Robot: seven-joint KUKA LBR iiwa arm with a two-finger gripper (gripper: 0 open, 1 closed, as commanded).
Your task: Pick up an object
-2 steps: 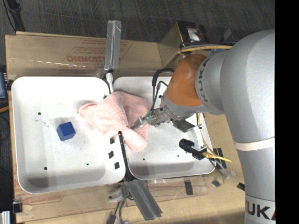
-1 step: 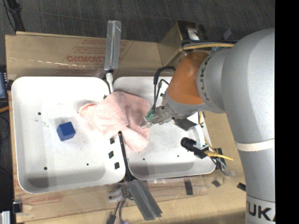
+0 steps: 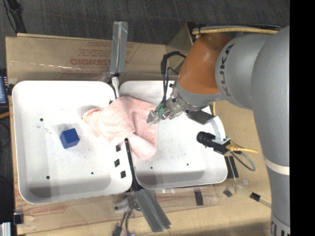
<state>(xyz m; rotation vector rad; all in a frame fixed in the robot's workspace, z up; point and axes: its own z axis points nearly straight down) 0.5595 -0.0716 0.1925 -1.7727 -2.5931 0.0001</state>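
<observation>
While draped across bin divider, pink cloth [image 3: 125, 123] touches fingers [image 3: 156, 115] at right edge; finger opening: cannot tell.

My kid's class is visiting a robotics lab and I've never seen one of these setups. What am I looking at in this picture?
One camera, fixed above the bench, looks down at a slant. The big grey and orange shape is a robot arm reaching in from the right. Its gripper, a small two-finger claw, sits at the edge of a pink cloth. The cloth is draped over the divide between two shallow white bins, the left bin and the right bin. A blue cube lies in the left bin. I cannot tell whether the claw has actually caught the cloth.
</observation>
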